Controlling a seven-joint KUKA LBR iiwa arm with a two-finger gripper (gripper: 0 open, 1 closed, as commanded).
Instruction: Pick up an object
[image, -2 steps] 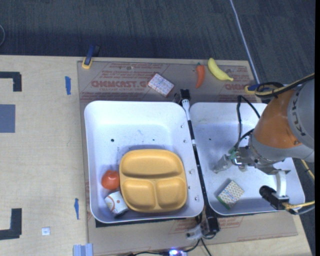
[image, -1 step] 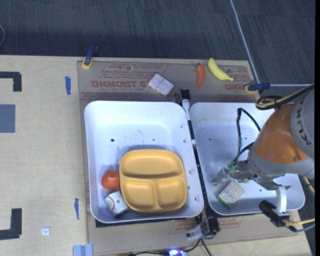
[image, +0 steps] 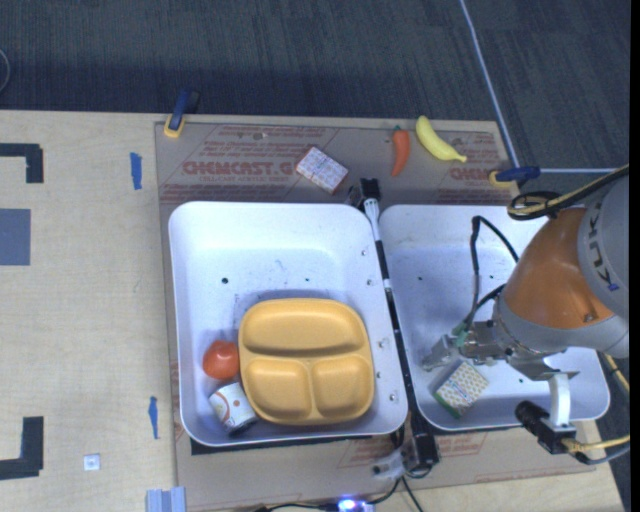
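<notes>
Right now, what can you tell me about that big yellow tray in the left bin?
The yellow tray looks like moulded plastic, a rounded rectangle with three compartments: one long one along the far side, two smaller ones nearer the camera. It lies flat, open side up, in the left bin, toward its near edge. A small orange-red ball sits against its left edge.

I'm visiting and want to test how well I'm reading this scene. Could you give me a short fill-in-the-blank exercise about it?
1. The yellow divided tray lies in the ____ bin.
2. The small red ball sits to the ____ of that tray.
3. The arm's gripper is over the ____ bin.
4. The yellow banana lies ____ the bins, on the cardboard.

Missing words: left; left; right; outside
</notes>
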